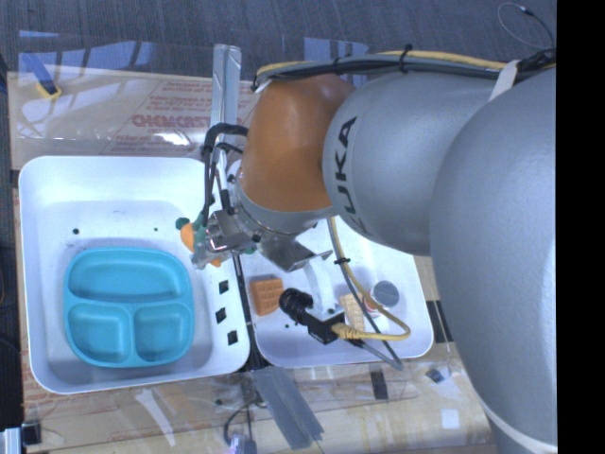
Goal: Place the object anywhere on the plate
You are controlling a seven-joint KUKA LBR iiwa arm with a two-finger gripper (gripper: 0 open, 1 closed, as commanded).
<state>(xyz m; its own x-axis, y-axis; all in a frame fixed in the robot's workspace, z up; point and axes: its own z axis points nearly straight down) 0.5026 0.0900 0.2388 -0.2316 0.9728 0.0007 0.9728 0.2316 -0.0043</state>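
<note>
Two shallow white plastic bins sit side by side on the bench, the left bin [38, 253] and the right bin [416, 334], with clear plastic sheeting [113, 102] taped behind them at twelve o'clock. Largest of all is the grey KUKA arm [454, 159], which fills the view from three o'clock toward the centre, its orange wrist band [288, 140] bulging above the divide between the bins. Next in size is the light blue three-compartment plastic plate [129, 303], lying flat in the left bin toward seven o'clock of that bin's floor. The gripper [203, 237] hangs below the orange band at the inner edge of the left bin, just off the plate's two o'clock corner; its fingers are hidden, so I cannot tell how far open they are. A small orange object with a green tip [186, 232] shows right at the gripper, clear of the plate; whether it is gripped I cannot tell. In the right bin lie a tan waffle-like square piece [267, 295], a smaller tan piece [354, 307] toward three o'clock of it, and a small grey round disc [386, 294].
</note>
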